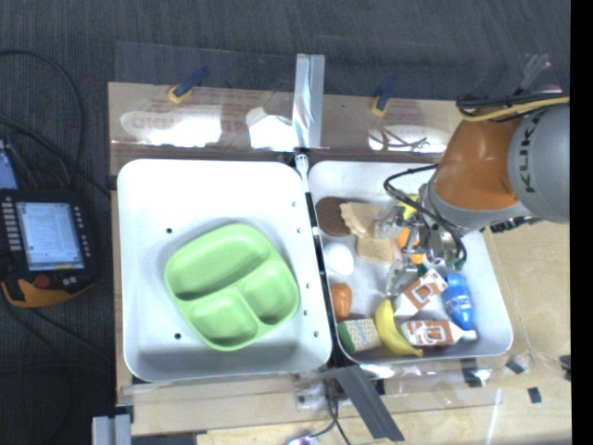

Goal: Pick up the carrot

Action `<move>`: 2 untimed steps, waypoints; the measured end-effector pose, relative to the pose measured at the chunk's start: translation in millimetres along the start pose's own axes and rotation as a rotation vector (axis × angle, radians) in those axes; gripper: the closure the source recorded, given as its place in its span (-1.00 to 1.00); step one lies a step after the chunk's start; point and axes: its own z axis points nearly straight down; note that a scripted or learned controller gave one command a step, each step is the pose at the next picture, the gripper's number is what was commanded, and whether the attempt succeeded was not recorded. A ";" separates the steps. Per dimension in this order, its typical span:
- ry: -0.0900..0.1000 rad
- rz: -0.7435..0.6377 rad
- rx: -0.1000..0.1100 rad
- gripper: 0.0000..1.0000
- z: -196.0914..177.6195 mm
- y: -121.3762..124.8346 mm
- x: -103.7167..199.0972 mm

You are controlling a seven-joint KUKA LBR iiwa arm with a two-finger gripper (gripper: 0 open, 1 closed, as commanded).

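Observation:
A small orange piece that looks like the carrot [405, 237] lies among the clutter in the right bin [496, 318], partly hidden by the gripper. My gripper [415, 248] reaches down from the grey and orange arm [477, 170] into the middle of that bin, right over the orange piece. Cables and the gripper body cover its fingertips. Whether anything sits between them cannot be made out.
Around the gripper lie a bread slice [366, 222], a brown disc [330, 216], a white egg [339, 260], an orange fruit [342, 298], a banana [394, 328], a blue bottle [459, 301] and two cartons [422, 290]. The left bin [148, 193] holds a green divided plate [232, 284].

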 end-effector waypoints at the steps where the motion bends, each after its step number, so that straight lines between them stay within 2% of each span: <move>1: -0.008 -0.002 0.004 1.00 -11.9 0.4 -3.0; 2: 0.017 -0.158 -0.007 1.00 -122.4 61.5 -45.7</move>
